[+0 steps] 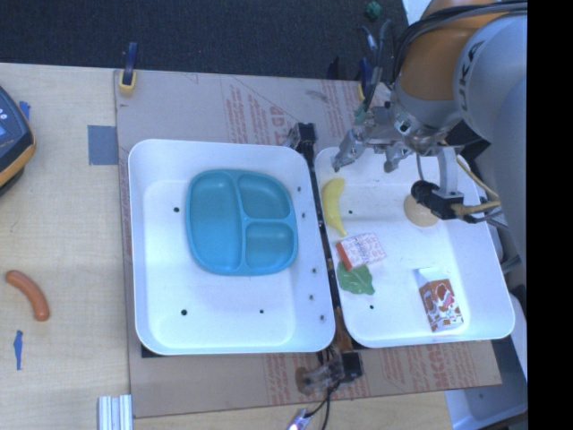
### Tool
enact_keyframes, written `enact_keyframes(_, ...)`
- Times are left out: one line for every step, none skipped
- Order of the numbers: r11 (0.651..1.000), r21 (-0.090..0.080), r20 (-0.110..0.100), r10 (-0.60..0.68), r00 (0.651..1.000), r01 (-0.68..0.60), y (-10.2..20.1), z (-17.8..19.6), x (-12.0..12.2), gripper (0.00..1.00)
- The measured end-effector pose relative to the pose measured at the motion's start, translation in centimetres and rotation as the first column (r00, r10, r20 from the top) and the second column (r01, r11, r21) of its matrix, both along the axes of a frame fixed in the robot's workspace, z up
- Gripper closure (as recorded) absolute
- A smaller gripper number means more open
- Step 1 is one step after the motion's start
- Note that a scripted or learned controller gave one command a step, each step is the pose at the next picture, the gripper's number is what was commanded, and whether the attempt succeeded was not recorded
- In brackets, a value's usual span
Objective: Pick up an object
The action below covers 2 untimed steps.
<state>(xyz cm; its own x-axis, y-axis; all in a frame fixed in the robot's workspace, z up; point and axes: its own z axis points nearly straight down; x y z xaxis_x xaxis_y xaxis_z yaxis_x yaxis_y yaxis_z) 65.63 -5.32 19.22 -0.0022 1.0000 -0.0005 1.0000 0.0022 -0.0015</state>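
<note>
Banana-shaped yellow plastic toy (pixel 333 204) is taken as the likeliest thing to be picked up, since it lies in the right white bin (pixel 394 330) close against the left wall, just below and to the left of the tool (pixel 372 157). It is judged to be light, stiff and rather slippery, so a hold across its narrow middle is favoured over the tapered ends. The tool is seen above the bin's far left corner with its two fingers spread apart and nothing between them. Just below the banana, a small red-and-white packet (pixel 361 251) and a green leaf-shaped piece (pixel 355 280) are found touching each other. A tan round disc (pixel 421 211) and a red-brown carton (pixel 440 303) lie further right. A blue divided plate (pixel 242 222) is held by the left white bin (pixel 161 330). On the wooden tabletop (pixel 63 240), a toy sausage (pixel 29 294) lies well apart.
</note>
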Motion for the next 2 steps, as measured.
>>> enact_keyframes(1.0,0.0,-0.001,0.004,1.0,-0.004,0.0,1.1,0.0,1.0)
enact_keyframes(1.0,-0.001,-0.003,0.001,1.0,-0.001,-7.0,-1.8,-5.0,1.0)
